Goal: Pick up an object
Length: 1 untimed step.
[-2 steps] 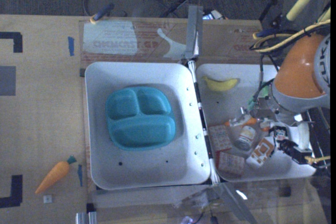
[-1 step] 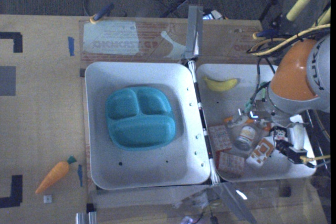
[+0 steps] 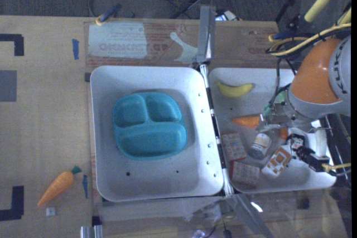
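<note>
Camera view: toy carrot [image 3: 56, 187] lies on tan bench, lower left of frame, tapered, orange with green top. Left bin [image 3: 106, 175], smooth white, holds teal divided plate [image 3: 149, 124], three compartments, rounded corners. Right bin [image 3: 318, 178]: curved yellow banana [image 3: 235, 88] at top, small orange carrot [image 3: 246, 120] at centre, two flat printed packets [image 3: 234, 146] below, small jar [image 3: 260, 144], white-orange carton [image 3: 277, 161]. Gripper [image 3: 277, 114] low over right bin, right of centre, beside small carrot; finger state cannot tell. Glossy orange band [image 3: 315, 76] above.
</note>
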Tool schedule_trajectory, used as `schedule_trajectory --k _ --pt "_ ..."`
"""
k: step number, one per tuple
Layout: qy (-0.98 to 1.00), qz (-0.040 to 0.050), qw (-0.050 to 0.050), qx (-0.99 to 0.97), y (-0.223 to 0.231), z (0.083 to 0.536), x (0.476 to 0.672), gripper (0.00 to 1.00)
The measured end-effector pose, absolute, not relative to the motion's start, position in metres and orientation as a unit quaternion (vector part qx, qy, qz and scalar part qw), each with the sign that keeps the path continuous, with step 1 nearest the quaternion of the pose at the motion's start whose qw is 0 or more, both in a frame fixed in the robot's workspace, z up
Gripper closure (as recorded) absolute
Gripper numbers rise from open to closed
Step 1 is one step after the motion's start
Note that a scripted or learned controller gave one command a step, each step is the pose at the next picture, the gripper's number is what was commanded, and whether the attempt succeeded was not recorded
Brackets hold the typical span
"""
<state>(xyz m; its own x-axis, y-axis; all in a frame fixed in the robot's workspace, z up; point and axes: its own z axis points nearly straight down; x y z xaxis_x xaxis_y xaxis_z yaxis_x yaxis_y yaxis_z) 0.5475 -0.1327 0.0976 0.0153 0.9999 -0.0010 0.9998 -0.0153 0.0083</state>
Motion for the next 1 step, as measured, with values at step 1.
schedule_trajectory --k 1 --pt "0.671 0.0001 0.001 0.741 -0.0585 0.2321 0.6343 1.00"
